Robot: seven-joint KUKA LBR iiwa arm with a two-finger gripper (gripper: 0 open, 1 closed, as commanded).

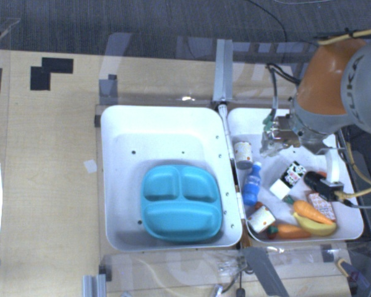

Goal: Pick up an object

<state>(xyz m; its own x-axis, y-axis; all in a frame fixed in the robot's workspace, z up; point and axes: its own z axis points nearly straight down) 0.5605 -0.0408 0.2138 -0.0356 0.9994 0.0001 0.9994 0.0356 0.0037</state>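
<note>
The jaws hover over the right bin [353,224], their state impossible to tell. Below them lie a blue bottle [251,187], carrot [315,211] and banana [315,227]. A blue tray [181,203] fills the left bin [120,166].

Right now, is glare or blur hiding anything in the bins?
Camera view: soft overall, small items in the right bin smear together, so labels are unreadable; the white bin walls are bright but not blown out; a faint shadow rings the blue divided plate in the left bin; the gripper looks blurry.
</note>
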